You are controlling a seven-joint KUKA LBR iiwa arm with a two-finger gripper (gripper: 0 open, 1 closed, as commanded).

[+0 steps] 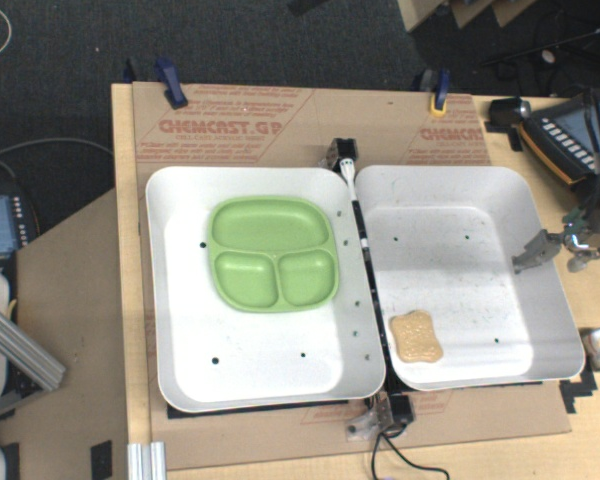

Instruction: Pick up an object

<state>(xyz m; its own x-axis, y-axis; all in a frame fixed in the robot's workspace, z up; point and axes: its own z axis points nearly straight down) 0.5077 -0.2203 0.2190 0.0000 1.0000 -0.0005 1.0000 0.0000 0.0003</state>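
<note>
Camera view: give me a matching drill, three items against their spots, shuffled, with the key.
Items:
1. green divided plate
2. tan flat object
3. gripper

Places:
A. right rim of the right bin
B. near-left corner of the right bin
C. upper middle of the left bin

Pairs: 1-C, 2-B, 3-A
</note>
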